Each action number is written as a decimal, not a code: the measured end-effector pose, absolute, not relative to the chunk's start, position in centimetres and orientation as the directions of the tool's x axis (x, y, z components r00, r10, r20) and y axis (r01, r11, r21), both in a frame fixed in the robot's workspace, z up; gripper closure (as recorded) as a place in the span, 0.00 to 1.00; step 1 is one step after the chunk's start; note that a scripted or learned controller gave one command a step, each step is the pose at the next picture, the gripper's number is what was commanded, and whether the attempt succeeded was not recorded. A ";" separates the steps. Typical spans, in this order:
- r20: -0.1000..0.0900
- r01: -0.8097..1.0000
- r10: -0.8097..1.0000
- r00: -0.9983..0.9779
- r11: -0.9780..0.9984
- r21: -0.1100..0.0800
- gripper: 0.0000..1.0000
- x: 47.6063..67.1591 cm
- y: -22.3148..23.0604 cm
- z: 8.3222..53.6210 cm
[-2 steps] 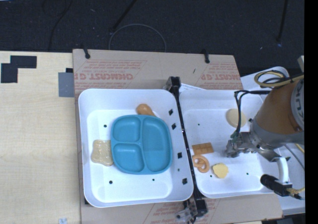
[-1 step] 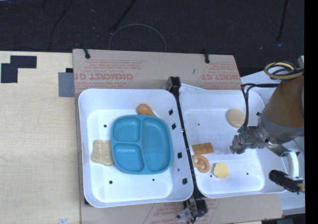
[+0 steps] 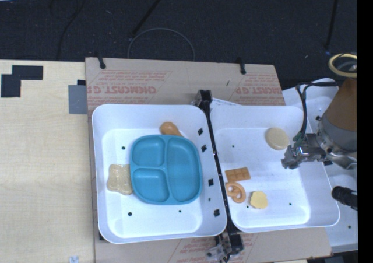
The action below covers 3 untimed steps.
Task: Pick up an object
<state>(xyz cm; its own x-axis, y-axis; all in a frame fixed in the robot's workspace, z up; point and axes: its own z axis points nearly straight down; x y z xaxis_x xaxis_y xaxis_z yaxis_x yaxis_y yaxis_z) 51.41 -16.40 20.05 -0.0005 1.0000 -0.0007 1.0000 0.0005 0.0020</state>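
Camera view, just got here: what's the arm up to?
The gripper hangs over the right bin, near its right side, with nothing seen between its fingers. Closest to it is a pale round piece; a cracker, a pretzel and a yellow piece lie further left. The left bin holds a blue divided plate.

The two bins (image 3: 111, 139) looked smooth, glossy white plastic; the blue divided plate (image 3: 165, 169) was matt plastic; printed brown cardboard (image 3: 175, 84) lay beneath; the surface (image 3: 41, 168) showed pale wood grain.
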 end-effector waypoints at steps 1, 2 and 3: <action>-0.001 1.000 1.000 -0.001 0.001 0.004 1.00 50.9 -16.3 26.1; -0.001 1.000 1.000 -0.001 0.001 0.002 1.00 50.9 -16.3 30.1; 0.001 1.000 1.000 -0.003 0.003 -0.002 1.00 52.7 -12.4 29.4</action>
